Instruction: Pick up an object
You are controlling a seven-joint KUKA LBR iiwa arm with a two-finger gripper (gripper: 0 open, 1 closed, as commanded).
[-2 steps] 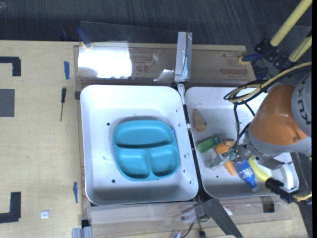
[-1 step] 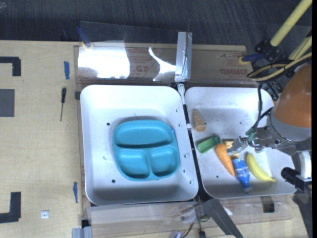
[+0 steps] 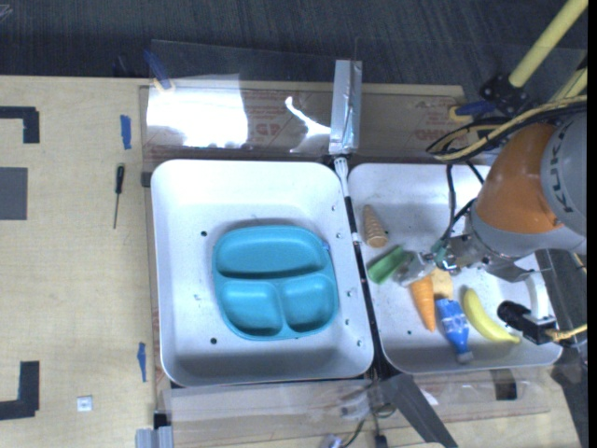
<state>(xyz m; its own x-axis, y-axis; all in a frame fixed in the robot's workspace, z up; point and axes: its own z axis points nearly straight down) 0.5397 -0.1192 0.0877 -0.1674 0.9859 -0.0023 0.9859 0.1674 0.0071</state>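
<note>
From the overhead camera view, two white bins sit side by side on the bench. The left bin (image 3: 177, 250) holds one blue divided tray (image 3: 273, 279) with three compartments, lying flat near the bin's middle. The right bin (image 3: 401, 348) holds five small things: one tan cone-shaped piece (image 3: 374, 225) at the far left, one green piece (image 3: 383, 265) just nearer, one orange carrot (image 3: 424, 302), one blue tube (image 3: 454, 326) touching the carrot's right side, and one yellow banana (image 3: 485, 317) to the right of the tube. The single grey arm (image 3: 532, 203) with its orange band reaches in from the right, and its gripper (image 3: 444, 256) hangs just above the carrot's far end. Whether it is released or clenched, I cannot tell.
</note>
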